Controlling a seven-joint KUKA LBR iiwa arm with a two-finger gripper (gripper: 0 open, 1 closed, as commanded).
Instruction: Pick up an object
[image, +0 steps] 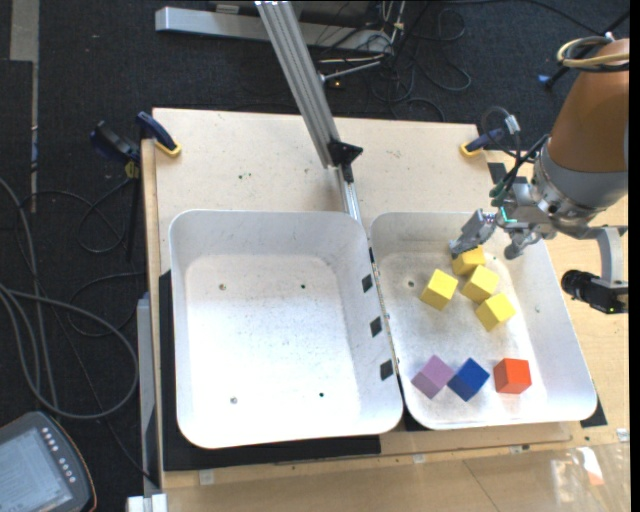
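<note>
The right bin (560, 330) holds several yellow cubes: one at the back (467, 261), one to the left (438, 288), one in the middle (481, 283) and one lower down (495, 311). Near the bin's front lie a purple cube (432, 377), a blue cube (468, 379) and a red cube (512, 375). My gripper (496, 238) hangs over the back of the right bin, open, its fingers spread. The left finger (469, 236) stands just above the rearmost yellow cube. Nothing sits between the fingers.
The left bin (200, 300) lies beside the right one, their walls meeting at the middle. A slanted metal rail (305, 80) runs down from the top to the bins' back edge. Clamps (158, 135) sit at the bench corners.
</note>
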